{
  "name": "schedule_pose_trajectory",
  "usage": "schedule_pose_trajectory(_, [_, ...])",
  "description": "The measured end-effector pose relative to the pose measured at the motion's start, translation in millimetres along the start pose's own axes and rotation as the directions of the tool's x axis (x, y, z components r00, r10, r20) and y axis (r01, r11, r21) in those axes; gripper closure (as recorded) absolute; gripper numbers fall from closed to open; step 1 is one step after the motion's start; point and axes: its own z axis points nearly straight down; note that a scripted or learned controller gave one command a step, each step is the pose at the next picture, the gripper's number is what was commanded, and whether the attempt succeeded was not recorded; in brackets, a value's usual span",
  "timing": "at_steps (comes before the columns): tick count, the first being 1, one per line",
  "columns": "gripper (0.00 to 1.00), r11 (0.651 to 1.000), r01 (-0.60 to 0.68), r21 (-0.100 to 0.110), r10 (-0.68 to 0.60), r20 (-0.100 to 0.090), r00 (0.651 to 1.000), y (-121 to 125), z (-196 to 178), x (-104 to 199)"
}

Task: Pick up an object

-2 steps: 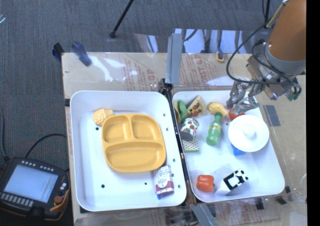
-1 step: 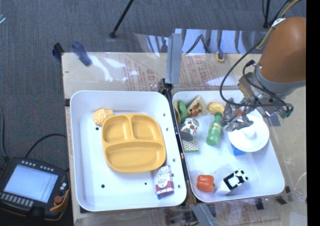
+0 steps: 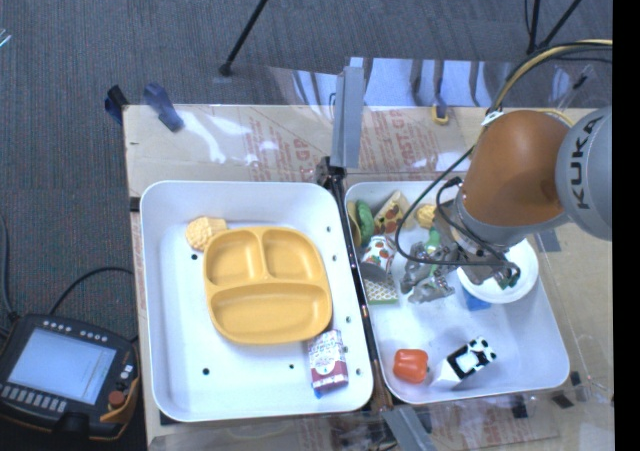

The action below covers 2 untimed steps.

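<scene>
I am watching my metal end effector (image 3: 432, 284) hanging low in the right bin (image 3: 548, 351), beside a round white bowl (image 3: 505, 281); I cannot tell its grip. A smooth yellow divided tray (image 3: 267, 284) is lying in the left bin (image 3: 170, 309).

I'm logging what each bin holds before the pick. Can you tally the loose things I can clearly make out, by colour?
Yellow: 2, the divided tray and the small waffle-like piece
Red: 2, the snack packet and the tomato-like toy
Black-and-white: 1, the small box
White: 1, the bowl
Total: 6. The jumble beside the gripper is too cluttered to count.
</scene>
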Motion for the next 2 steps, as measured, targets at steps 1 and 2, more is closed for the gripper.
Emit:
schedule_pose_trajectory(1, [1.0, 0.986, -0.169, 0.011, 0.168, 0.023, 0.985, -27, -142, 13])
schedule_pose_trajectory(2, [1.0, 0.999, -0.036, 0.006, 0.036, 0.013, 0.999, -13, -127, -59])
